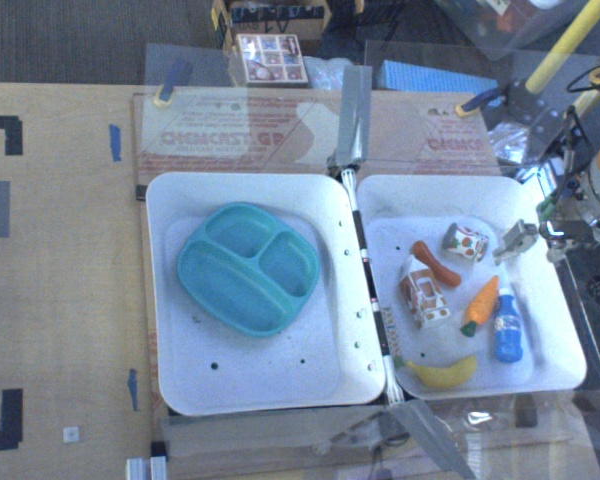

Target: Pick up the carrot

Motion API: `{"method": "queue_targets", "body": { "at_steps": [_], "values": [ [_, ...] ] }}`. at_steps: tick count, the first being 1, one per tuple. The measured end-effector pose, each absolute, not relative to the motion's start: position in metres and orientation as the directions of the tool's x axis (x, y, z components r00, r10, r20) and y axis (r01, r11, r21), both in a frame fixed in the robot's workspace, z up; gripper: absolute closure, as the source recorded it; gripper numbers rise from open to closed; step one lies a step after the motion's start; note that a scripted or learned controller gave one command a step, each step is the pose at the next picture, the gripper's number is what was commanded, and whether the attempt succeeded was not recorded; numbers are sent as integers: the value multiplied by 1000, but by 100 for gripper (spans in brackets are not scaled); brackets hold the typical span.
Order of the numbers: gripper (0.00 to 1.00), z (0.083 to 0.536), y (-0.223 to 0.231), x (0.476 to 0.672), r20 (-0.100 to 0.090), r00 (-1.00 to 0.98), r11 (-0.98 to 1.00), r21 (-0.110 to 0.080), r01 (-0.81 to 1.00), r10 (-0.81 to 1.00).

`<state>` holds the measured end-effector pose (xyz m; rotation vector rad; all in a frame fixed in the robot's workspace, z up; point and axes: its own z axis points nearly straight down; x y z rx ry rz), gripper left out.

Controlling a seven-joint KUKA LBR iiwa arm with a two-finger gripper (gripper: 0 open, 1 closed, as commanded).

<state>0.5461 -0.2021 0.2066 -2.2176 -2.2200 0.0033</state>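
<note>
Well, there are two white bins side by side on the counter (60,268). The left bin (170,368) carries one thing: a teal divided plate (248,268) with three compartments, lying a little tilted toward the bin's upper left.

The right bin (560,363) carries six things. The carrot (480,305), just one of them, lies on the bin floor right of centre, slanted, with its orange body pointing up-right and its green top at the lower left. Just beside it on the right stands one blue bottle (507,330) with a white cap, lying nearly parallel to the carrot and close to touching it. To the carrot's left is one small white carton with red print (423,296), and above that one reddish-orange sausage-like piece (435,264), angled. Higher up sits one small white can with a red-and-green label (465,242), tipped on its side. One yellow banana (442,371) lies along the bin's near edge.

The claw (517,238) hangs at the right bin's upper right, above and to the right of the carrot and apart from it. I cannot tell how it is set; nothing is seen in its hold.
</note>
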Motion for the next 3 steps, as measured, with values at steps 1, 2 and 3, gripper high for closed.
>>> {"method": "queue_targets", "body": {
  "at_steps": [1, 2, 3],
  "values": [
    [0, 85, -192, 480, 3, 208, -208, 0, 978, 978],
    [100, 93, -194, 481, 1, 212, -212, 2, 977, 977],
    [100, 178, -164, 479, 0, 284, -284, -5, 959, 959]
  ]
}}
